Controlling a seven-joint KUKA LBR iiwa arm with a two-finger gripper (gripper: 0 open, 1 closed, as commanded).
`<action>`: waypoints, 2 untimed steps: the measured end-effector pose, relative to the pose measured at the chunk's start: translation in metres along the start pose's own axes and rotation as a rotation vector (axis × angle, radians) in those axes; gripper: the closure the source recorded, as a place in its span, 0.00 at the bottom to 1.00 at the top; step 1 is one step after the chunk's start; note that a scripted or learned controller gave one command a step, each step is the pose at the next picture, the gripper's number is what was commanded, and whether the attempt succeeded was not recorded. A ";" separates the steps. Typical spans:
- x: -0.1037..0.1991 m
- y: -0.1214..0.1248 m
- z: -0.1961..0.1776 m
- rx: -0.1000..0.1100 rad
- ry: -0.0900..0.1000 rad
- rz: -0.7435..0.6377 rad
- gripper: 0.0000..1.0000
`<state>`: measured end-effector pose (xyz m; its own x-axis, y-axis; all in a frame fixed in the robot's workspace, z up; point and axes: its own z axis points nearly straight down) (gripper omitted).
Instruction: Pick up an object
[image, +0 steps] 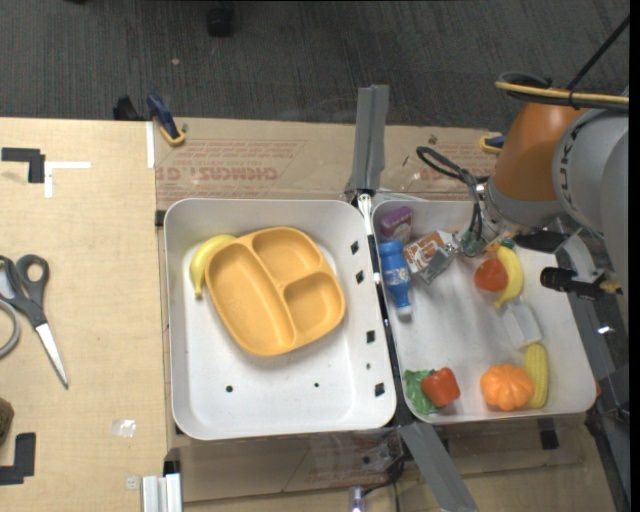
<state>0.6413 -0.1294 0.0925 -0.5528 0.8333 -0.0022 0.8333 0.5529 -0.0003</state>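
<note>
A grey arm with an orange band reaches in from the right, over the right bin (575, 330); its end effector (478, 238) hangs low at that bin's far side, and from here I cannot tell its state.

Just beside the end effector, toward the arm, lie a red-orange toy fruit (490, 275) and a yellow banana (514, 272), touching each other; on its other side, close by, sits a crumpled snack packet (432, 253), then a blue bottle (393, 277) along the bin's left wall, with a purple item (396, 217) behind the bottle.

Well nearer the viewer than the end effector rest an orange pumpkin (505, 387) touching a corn cob (537, 372), and a red pepper with green leaves (431, 389).

Far to the left of the end effector, the left bin (270, 400) holds a yellow divided plate (272, 290) over a second banana (205, 259); scissors (35, 310) lie on the tabletop (80, 400) beyond.
</note>
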 end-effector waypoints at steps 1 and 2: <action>0.004 0.007 0.005 0.054 0.013 0.303 0.00; -0.051 -0.015 -0.025 0.007 0.005 0.273 0.00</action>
<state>0.6571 -0.1806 0.1173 -0.3074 0.9516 0.0020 0.9515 0.3074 -0.0077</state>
